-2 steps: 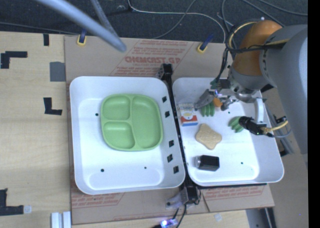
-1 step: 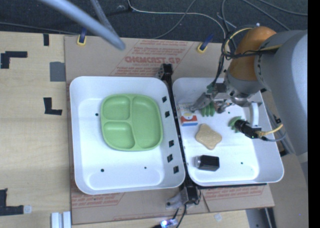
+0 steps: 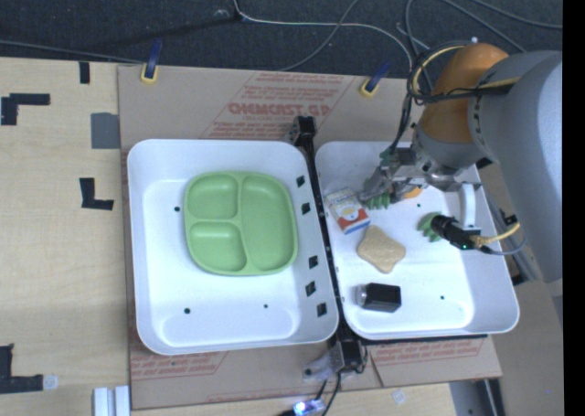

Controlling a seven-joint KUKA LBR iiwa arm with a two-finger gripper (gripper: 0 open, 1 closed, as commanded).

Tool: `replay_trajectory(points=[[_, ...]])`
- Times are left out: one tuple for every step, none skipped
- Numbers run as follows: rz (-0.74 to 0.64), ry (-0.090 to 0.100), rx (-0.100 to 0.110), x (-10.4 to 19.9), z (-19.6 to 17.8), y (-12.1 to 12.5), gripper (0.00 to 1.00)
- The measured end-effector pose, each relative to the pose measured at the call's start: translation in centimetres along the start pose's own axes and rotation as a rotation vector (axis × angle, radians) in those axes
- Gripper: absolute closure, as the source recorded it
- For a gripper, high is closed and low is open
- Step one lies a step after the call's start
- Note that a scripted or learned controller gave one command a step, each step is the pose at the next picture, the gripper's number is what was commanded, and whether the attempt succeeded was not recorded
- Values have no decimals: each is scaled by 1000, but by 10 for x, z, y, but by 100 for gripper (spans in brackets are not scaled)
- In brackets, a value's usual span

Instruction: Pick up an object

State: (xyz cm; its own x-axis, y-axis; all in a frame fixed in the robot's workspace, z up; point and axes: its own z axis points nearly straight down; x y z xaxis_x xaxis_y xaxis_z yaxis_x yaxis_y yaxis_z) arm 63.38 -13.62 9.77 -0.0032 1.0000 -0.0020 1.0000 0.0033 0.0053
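The right bin point(image 3: 475, 309) holds several small objects. A small white carton with red and blue print point(image 3: 348, 213) lies near its left wall. Below that sits a tan piece of bread point(image 3: 380, 249), and nearer the front a black block point(image 3: 378, 296). A small green piece point(image 3: 430, 223) lies at the right, and something orange point(image 3: 411, 191) shows under the wrist. My gripper point(image 3: 382, 187) hangs low over the upper middle of this bin, just right of the carton. Nothing can be made out between its tips.
The left bin point(image 3: 155, 314) bears a green divided plate point(image 3: 242, 222). A black hinge strip point(image 3: 315, 222) runs between the two bins. The grey arm with its orange band point(image 3: 462, 85) covers the right bin's far right corner. Cables trail across the dark floor behind.
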Motion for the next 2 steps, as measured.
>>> replay_trajectory(points=[[2,2,3,0,-43,-2,100],[2,1,1,-6,-89,5,100]])
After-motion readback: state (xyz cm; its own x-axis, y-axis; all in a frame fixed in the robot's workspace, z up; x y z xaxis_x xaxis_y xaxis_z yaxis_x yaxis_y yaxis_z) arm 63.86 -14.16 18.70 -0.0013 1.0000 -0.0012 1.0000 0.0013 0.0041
